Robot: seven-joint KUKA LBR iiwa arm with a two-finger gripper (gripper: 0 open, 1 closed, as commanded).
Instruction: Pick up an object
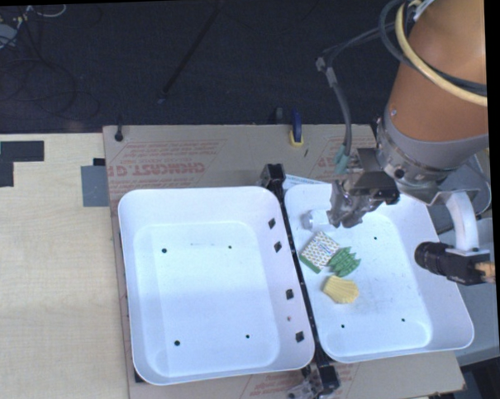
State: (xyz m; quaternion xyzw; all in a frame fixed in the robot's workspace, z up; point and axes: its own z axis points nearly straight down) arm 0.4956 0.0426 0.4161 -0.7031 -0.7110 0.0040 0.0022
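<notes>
The candidate objects lie in the right bin (442,327), grouped near its left wall: a patterned white-and-green square object (319,250), a green leafy object (344,261) touching it on the right, and a yellow object (341,291) just below them. A small grey-white item (309,221) sits above the group; its nature cannot be determined. The gripper (343,218) is positioned low over the upper part of the right bin, just above and to the right of the square object. No object is visible between the fingers, and their spread cannot be determined. Judged status: approach phase; grasp and lift remain outstanding. The left bin (138,282) adjoins. Red lettering, inverted, is printed on the cardboard sheet (190,160) under the bins; it is not reliably legible.
</notes>
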